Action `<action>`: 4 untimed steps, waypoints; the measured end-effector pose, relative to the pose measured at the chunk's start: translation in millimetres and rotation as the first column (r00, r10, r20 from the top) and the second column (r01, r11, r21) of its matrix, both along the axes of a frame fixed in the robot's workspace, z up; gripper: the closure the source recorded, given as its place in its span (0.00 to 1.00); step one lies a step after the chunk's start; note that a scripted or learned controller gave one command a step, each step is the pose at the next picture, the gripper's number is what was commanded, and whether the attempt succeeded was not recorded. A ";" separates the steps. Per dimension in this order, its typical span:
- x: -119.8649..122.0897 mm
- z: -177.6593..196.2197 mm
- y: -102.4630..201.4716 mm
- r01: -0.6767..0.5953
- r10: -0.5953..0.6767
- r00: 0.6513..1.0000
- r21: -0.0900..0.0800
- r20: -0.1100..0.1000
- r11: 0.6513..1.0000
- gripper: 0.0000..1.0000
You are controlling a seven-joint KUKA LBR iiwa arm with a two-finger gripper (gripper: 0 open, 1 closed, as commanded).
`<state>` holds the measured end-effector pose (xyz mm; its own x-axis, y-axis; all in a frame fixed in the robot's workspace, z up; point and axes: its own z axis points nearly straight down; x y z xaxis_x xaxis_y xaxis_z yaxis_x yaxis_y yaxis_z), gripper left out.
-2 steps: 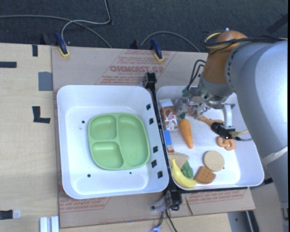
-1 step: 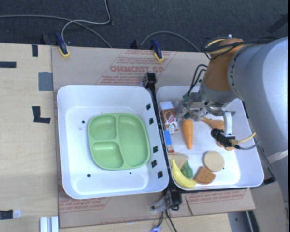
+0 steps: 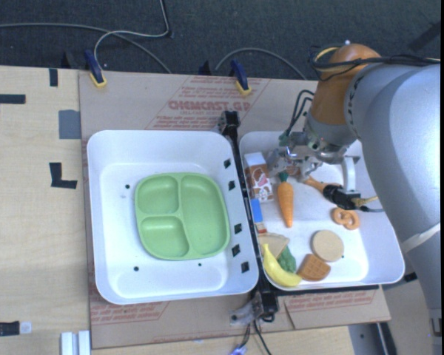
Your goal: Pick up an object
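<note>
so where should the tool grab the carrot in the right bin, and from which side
Probably the carrot at its thick upper half, from straight above, fingers closing across its width. It lies flat, long axis running up and down the view, green top near the tool. The snack box crowds its left, so stay centred.

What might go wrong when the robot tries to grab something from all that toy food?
The hand hangs over the top of the carrot, with a small box close beside it, so it may bump the box or pinch both. The carrot is smooth and tapered, so it might slip out. The banana, cracker and round cookie lie crowded together in the right bin, and a nudge there could shove several at once.
</note>
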<state>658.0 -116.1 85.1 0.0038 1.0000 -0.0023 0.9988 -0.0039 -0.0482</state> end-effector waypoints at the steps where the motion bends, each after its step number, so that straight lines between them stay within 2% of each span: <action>1: -19.5 2.1 4.7 0.001 -0.001 0.999 -0.014 0.055 1.000 0.00; 2: -13.4 0.7 3.1 -0.001 0.001 0.999 -0.009 0.042 1.000 0.00; 3: -23.7 3.6 8.4 0.003 -0.002 0.998 -0.018 0.061 1.000 0.00; 4: -8.3 -0.1 5.4 0.004 -0.003 1.000 -0.008 0.028 1.000 0.00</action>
